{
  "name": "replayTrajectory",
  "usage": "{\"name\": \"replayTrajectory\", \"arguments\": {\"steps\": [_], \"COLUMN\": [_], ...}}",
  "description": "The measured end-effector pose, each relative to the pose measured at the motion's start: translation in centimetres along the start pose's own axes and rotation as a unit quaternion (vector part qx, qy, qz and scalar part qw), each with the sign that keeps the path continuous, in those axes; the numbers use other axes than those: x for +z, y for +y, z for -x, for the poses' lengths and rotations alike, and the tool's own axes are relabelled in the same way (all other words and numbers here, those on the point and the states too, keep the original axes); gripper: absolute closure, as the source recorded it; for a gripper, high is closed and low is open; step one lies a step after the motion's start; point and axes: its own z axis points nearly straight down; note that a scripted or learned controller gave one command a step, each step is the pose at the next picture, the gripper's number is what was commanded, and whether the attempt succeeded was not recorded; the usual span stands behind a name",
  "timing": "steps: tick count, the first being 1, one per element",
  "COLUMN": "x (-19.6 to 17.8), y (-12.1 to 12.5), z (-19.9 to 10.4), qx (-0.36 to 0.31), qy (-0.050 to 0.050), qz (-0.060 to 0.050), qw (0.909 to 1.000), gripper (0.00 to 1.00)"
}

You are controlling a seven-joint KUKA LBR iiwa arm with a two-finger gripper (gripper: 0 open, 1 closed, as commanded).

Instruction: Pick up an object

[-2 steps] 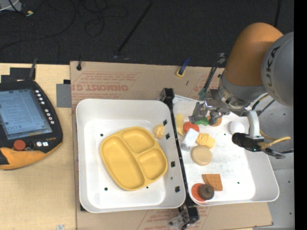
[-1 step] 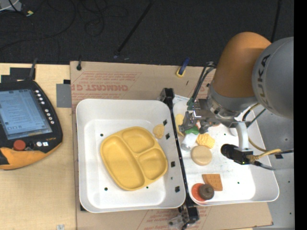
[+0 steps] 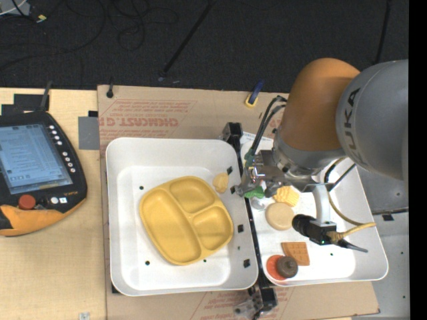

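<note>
Pendant (image 3: pixel 37 172): far left on the bench, screen lit, out of my way.
Left bin (image 3: pixel 120 179): the yellow divided tray (image 3: pixel 185 219) lay across its floor at a slant, a small yellow lump (image 3: pixel 221 181) by its upper right corner.
Divider: the rims of the two bins met right under my wrist.
My gripper (image 3: pixel 257 182): I hung over the right bin's near edge; the arm's bulk hid my fingertips, so open or closed I could not tell, and I saw nothing between them.
Right bin (image 3: pixel 373 259): a ridged yellow piece (image 3: pixel 287 195) and a pale round disc (image 3: pixel 280 216) sat just right of me and slightly nearer the camera.
Further down: a waffle square (image 3: pixel 296 252), and a red cap with a dark knob (image 3: pixel 283 267).
Judgement: the ridged piece and disc looked closest, a short shift to my right.
</note>
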Motion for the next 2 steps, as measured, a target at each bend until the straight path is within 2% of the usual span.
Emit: {"name": "replayTrajectory", "arguments": {"steps": [1, 2], "x": [0.4, -0.2], "y": [-0.2, 0.9], "z": [0.2, -0.3], "qx": [0.001, 0.001], "qy": [-0.001, 0.000], "qz": [0.001, 0.002], "qw": [1.0000, 1.0000], "gripper": [1.00, 1.00]}}
